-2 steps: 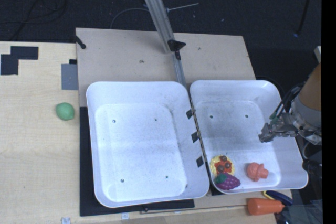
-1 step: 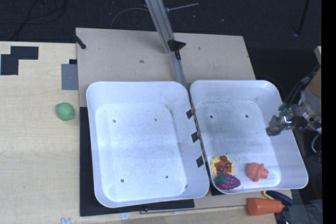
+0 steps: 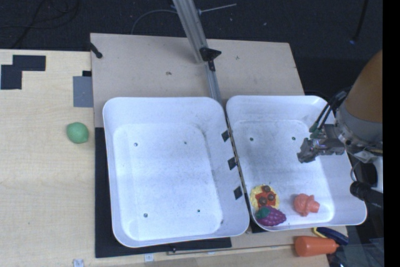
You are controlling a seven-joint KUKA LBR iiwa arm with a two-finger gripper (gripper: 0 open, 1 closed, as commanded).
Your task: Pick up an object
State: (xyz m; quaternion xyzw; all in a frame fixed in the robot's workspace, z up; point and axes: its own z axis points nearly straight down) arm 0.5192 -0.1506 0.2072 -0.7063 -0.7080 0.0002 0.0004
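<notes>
Orange toy (image 3: 305, 204) lying in the near part of the right bin (image 3: 284, 110), close to the near rim and apart from the other pieces. Sitting just beside, toward the divider: purple grape bunch (image 3: 271, 217), touching a yellow piece (image 3: 265, 196) with red and dark spots on it. Resting outside the bin, on the near edge of the bench: orange carrot-like toy (image 3: 315, 245).

Hanging farther back, over the right side of the same bin: gripper (image 3: 306, 154), reaching in from the right, carrying nothing visible. Not possible to tell whether spread or pressed together, being dark and small here.

Judging the risks: possibly closing on air if descending here, with bare floor lying below; possibly pushing the orange toy against the near wall if coming down off-centre; possibly catching the grape bunch and the yellow piece together, these two touching.

Judging the room: plenty of open floor lying between the gripper and the toys, so moving toward the near side looking free. Tighter near the rim and the right wall, leaving little margin for the approach.

Lying beyond and to the left: left bin (image 3: 125, 110), then a green ball (image 3: 77, 132) on the wooden bench, well apart. Standing far back: slanted metal bar (image 3: 187, 9).
</notes>
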